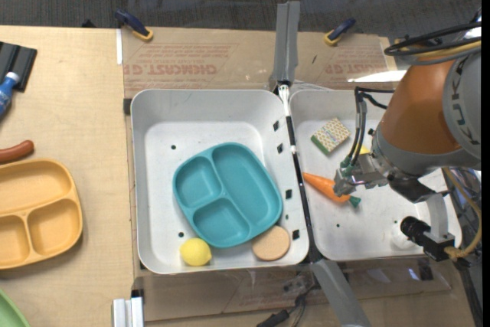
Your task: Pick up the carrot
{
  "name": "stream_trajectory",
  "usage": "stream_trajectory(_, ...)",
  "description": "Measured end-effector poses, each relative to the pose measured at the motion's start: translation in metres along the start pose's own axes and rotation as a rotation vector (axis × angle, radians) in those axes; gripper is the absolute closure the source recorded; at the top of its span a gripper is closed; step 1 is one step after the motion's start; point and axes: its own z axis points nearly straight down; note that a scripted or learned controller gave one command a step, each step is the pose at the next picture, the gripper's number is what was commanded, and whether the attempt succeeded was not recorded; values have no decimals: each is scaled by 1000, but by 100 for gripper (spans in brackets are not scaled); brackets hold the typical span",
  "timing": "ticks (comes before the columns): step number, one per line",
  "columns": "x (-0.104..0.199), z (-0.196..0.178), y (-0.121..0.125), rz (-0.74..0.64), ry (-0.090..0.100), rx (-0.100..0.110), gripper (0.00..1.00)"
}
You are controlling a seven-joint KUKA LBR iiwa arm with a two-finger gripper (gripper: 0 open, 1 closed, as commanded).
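Carrot lies in the right bin, near the wall it shares with the left bin, its orange tip toward that wall and its green end right at the pincer. How wide the pincer stands, and whether it has any hold on the carrot, I cannot tell, because the wrist covers it. A checked sponge sits just above, apart from both. In the left bin rest a teal tray, a yellow ball and a tan disc. The risk, as I judge it, is a grip only on the tapered end, so the carrot swings or slips out on lifting
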Motion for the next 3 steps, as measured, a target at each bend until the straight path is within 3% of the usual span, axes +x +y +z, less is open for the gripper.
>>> stream_trajectory(1, -60, 66, -10, -212, 1, 0, 100)
stream_trajectory(2, -5, -25, 16, -528, 1, -2, 100)
stream_trajectory(3, -5, -25, 16, -528, 1, -2, 0)
